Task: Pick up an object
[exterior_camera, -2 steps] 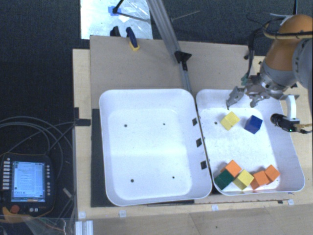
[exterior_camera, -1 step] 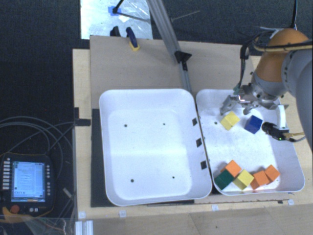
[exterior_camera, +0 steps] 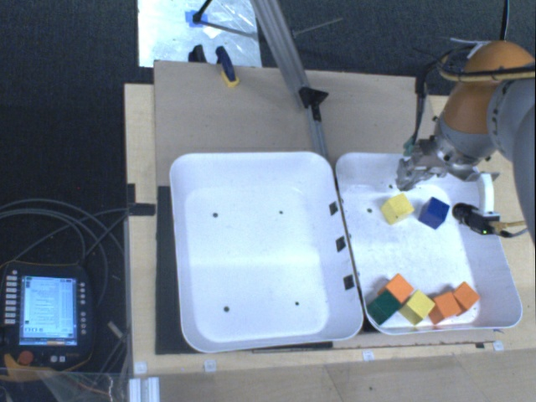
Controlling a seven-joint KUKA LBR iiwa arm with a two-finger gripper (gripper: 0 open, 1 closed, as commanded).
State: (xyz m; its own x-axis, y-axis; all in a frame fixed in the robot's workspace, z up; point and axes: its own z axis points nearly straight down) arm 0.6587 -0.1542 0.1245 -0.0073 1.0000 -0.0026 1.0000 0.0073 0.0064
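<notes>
The gripper (exterior_camera: 408, 177) hangs low over the far end of the right bin (exterior_camera: 494, 258), its grip impossible to judge from above, nothing visibly held. A yellow block (exterior_camera: 397, 208) lies just beside it, a blue block (exterior_camera: 434, 213) next along. The pick appears not yet made; grasping and lifting remain.

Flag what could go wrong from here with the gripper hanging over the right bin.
1. The gripper sits above and slightly left of the yellow cube, not centred on it; a straight descent could nudge it aside.
2. The blue cube lies close beside the yellow one, so a finger might strike it or drag both.
3. The gripper is near the right bin's back wall, so a small offset could clip the rim.
</notes>
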